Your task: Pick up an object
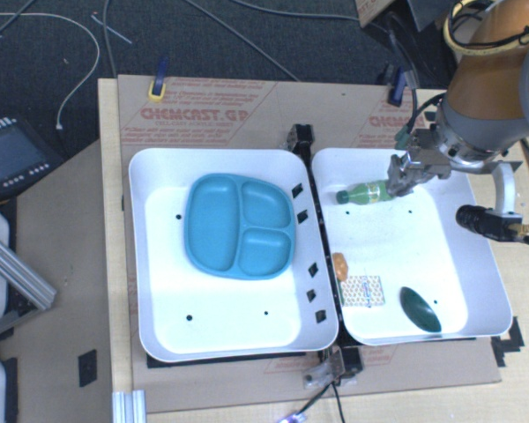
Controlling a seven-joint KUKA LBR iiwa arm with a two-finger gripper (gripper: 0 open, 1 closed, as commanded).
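The pincer (399, 176) is hanging low over the far end of the right bin (476, 276), right at the base end of a small green bottle (367, 193); whether it is gripping the bottle cannot be told from this slant. The bottle is lying on its side, its long axis running left from the pincer toward the divider, cap end farthest away. Nearer the camera, a patterned packet (363, 291), a small orange piece (340, 266) and a dark green oval object (420, 309) are sitting well apart. In the left bin (159, 236) a blue 3-compartment plate (239, 226) is resting.
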